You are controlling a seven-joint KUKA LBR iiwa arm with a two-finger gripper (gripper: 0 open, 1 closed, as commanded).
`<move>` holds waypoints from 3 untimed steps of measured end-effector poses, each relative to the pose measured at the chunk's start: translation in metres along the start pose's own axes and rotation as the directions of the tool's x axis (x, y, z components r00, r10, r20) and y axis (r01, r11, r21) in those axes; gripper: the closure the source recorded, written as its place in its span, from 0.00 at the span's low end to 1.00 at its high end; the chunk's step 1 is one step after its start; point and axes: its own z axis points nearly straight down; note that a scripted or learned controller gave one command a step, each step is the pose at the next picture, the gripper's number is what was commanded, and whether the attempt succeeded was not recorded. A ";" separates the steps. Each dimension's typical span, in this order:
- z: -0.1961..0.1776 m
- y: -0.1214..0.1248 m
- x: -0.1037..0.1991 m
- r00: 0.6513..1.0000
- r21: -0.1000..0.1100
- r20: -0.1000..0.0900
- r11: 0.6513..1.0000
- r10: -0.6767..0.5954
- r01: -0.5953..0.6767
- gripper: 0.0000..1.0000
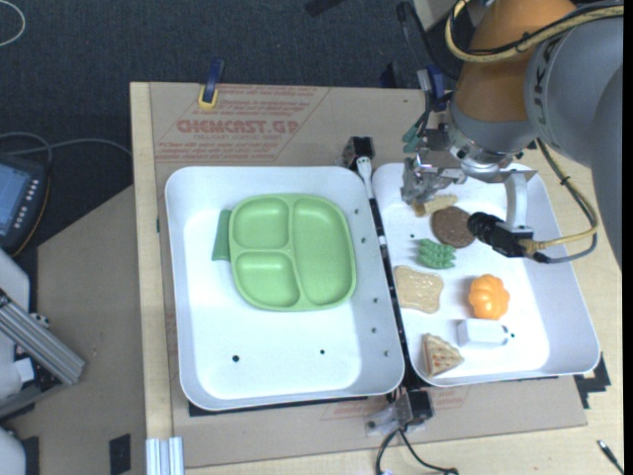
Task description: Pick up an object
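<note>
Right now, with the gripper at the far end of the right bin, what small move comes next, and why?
Probably lower the gripper straight down: it sits above a small tan piece by the brown round patty, nothing visibly held.

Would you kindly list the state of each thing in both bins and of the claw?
Green three-compartment plastic plate: flat in left bin.
Brown round patty: flat in right bin.
Orange toy pumpkin: upright in right bin.
Tan toast slice: lying flat.
Claw: low at right bin's far end.
</note>
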 end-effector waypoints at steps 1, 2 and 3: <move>-0.006 0.008 0.045 1.000 0.000 0.000 1.000 0.000 0.000 1.00; -0.011 0.030 0.097 1.000 -0.001 -0.001 1.000 0.000 0.000 1.00; -0.013 0.029 0.095 1.000 0.000 0.001 1.000 0.004 -0.004 1.00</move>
